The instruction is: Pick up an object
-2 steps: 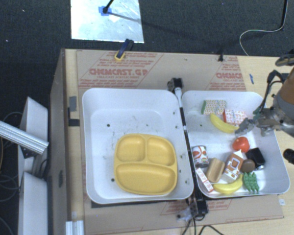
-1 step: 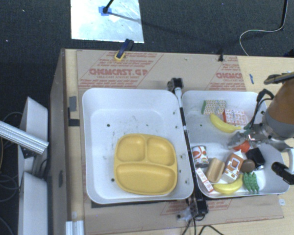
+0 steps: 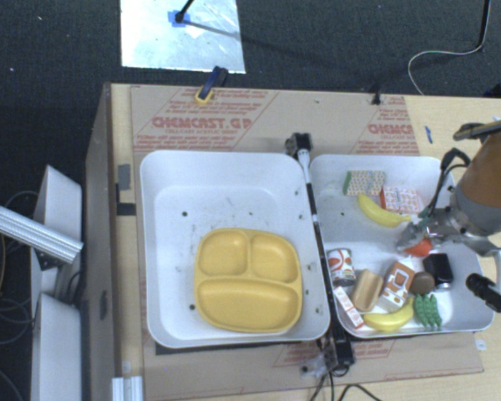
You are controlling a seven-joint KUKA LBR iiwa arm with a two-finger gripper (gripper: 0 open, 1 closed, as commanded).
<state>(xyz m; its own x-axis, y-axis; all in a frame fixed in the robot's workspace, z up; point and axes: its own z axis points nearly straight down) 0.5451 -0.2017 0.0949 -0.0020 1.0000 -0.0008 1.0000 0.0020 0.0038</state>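
Grey arm's tool (image 3: 417, 239) down in right white bin (image 3: 334, 170), just over small orange-red item (image 3: 418, 247) near upper yellow banana (image 3: 381, 212). Tool state: cannot tell. Step looks like reach-to-grasp; next needs firm closure, straight lift.

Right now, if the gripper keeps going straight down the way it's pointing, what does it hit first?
Most likely the small orange object directly under the gripper in the right bin, just below the upper banana. Depth is hard to judge from this slanted view.
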